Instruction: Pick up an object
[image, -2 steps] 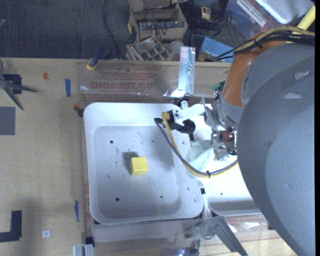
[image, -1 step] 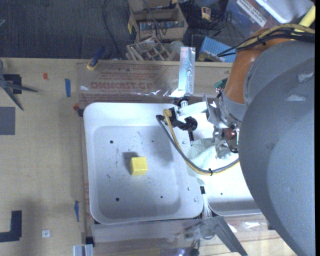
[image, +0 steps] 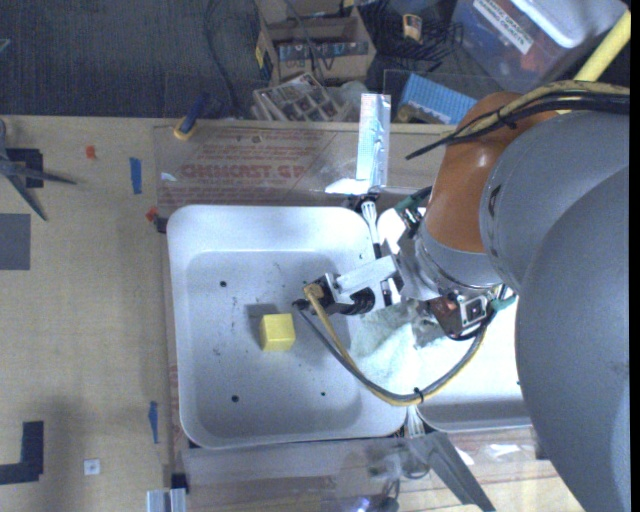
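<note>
A small yellow cube (image: 277, 331) lies on the floor of the left white bin (image: 200, 250), a little left of its middle. My gripper (image: 436, 318) hangs below the orange-banded wrist, over the shared edge of the two bins and well to the right of the cube. The wrist and cables hide its tips. I see nothing held in it.
The grey arm covers most of the right bin (image: 470, 405). A yellow cable loops down across the left bin's right side. Beyond the bins, a clear plastic sheet (image: 250, 170) and an upright metal bar (image: 374, 140) stand on the bench.
</note>
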